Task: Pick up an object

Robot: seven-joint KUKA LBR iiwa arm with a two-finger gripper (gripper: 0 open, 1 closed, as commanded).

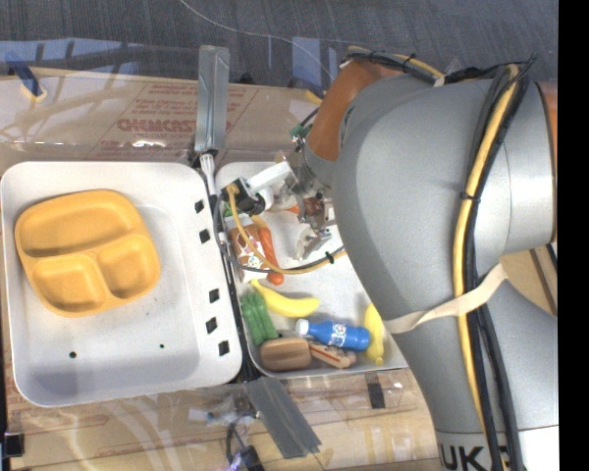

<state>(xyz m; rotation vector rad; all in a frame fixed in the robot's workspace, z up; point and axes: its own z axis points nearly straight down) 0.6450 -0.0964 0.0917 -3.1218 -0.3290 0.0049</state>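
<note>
My own bulk covers most of the right bin (238, 180); banana (287, 302), cucumber (255, 316), carrot (266, 246) and blue bottle (339, 335) crowd its near corner. The left bin (108, 361) offers open floor beside the yellow tray (83, 251).

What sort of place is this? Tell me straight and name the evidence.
Probably a robot grasping test bench, not a kitchen: two white bins sit side by side, toy food such as a banana fills the right one, and a grey arm reaches in over it.
</note>
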